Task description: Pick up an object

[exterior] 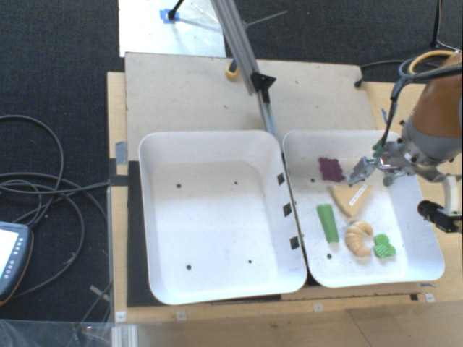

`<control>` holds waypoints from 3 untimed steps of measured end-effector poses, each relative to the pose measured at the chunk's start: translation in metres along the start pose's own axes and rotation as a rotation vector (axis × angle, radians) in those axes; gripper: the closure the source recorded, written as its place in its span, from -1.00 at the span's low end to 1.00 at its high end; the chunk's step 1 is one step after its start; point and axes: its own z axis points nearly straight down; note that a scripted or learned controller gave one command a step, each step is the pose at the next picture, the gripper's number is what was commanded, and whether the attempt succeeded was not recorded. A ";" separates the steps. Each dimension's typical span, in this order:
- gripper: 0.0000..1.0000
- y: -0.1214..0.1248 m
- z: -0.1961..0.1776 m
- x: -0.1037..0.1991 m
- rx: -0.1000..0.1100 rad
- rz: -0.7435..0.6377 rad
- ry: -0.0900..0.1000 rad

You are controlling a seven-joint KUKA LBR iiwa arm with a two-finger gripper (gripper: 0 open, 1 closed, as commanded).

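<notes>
The arm is reaching in from the right over the right bin (432, 262), and its gripper (362, 173) is hanging just above the pale wedge of cheese (350, 198), so that wedge is looking like the thing being picked. The fingers (359, 170) are pointing down and to the left, toward the wedge's upper end; they are appearing spread a little with nothing between them, though the slanted view is making the gap hard to judge. The wedge is lying flat on the bin floor, its long axis running diagonally from upper right to lower left, with the narrower tip pointing to the upper left edge near the purple piece (331, 168). That purple piece is sitting just beside the gripper, so a descent is risking a nudge against it. The green stick (328, 223) is lying close to the divide between the bins, running nearly top to bottom, while the croissant (359, 238) and the green leafy piece (384, 246) are touching each other nearer the front. The left bin (155, 150) is standing alongside.
</notes>
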 end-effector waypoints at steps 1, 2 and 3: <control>-1.00 -0.011 0.053 0.000 -0.001 0.000 0.000; 1.00 -0.008 0.039 -0.001 -0.008 0.000 -0.001; 1.00 -0.006 -0.005 -0.001 -0.010 -0.003 -0.002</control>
